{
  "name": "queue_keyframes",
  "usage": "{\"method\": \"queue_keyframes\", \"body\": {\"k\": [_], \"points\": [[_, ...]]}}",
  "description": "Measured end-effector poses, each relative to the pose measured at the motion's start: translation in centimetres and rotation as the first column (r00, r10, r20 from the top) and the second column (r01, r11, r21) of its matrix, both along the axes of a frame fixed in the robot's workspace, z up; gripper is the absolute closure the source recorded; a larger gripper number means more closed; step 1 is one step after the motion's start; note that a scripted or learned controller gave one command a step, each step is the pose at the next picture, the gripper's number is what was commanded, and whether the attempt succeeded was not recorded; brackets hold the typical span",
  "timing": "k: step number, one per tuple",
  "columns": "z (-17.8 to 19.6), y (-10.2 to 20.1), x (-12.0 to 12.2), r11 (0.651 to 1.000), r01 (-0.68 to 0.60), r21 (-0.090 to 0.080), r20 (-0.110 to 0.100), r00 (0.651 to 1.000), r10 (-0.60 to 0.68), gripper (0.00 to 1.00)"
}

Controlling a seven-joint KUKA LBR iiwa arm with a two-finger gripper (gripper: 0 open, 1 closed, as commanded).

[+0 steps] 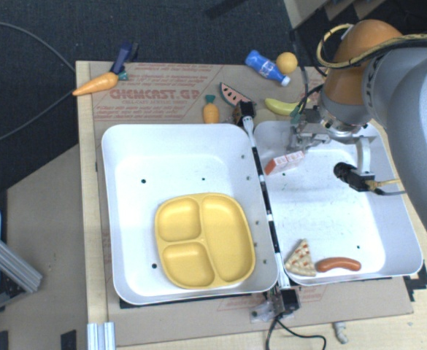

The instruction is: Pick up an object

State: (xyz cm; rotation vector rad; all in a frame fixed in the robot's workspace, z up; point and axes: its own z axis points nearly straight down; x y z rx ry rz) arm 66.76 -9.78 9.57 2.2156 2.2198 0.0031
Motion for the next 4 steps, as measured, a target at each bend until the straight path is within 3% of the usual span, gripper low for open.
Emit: {"method": "queue_keyframes", "body": {"k": [1, 2, 3, 4], "points": [[0.0, 0.0, 0.0, 1.0, 0.0, 0.0, -0.001, 1.0, 0.0, 0.0], [-1.1, 0.5, -0.1, 1.0, 0.001, 0.002, -0.006, 1.0, -0.001, 0.0], [0.0, 0.5, -0.1, 1.0, 0.001, 0.001, -0.004, 1.0, -0.001, 1.0], [-0.1, 0.5, -0.1, 1.0, 0.001, 0.001, -0.004, 1.0, -0.001, 0.0]]}}
